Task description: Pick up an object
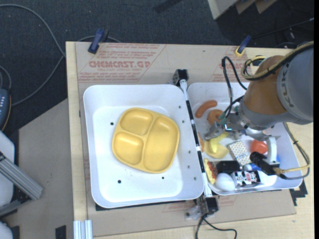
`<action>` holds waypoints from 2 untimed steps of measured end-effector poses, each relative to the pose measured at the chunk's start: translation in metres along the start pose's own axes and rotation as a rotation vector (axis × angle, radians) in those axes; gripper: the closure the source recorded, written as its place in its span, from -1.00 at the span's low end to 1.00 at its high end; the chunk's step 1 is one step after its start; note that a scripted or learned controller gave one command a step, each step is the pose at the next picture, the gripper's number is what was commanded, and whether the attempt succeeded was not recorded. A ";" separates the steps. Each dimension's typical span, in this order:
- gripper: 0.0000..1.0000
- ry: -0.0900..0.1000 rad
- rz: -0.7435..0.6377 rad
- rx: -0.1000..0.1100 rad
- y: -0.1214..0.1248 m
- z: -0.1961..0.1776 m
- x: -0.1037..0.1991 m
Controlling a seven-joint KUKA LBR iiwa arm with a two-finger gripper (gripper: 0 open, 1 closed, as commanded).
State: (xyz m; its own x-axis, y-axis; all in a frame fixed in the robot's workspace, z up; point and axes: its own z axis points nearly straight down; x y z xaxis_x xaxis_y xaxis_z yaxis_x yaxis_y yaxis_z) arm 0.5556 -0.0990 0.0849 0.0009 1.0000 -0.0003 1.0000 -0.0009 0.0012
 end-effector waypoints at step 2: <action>1.00 0.000 0.000 -0.003 0.007 -0.010 -0.003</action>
State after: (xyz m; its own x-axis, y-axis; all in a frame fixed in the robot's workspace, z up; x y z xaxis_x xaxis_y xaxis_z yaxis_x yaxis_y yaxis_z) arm 0.5625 -0.1019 0.0946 0.0013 1.0000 -0.0004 1.0000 -0.0013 0.0038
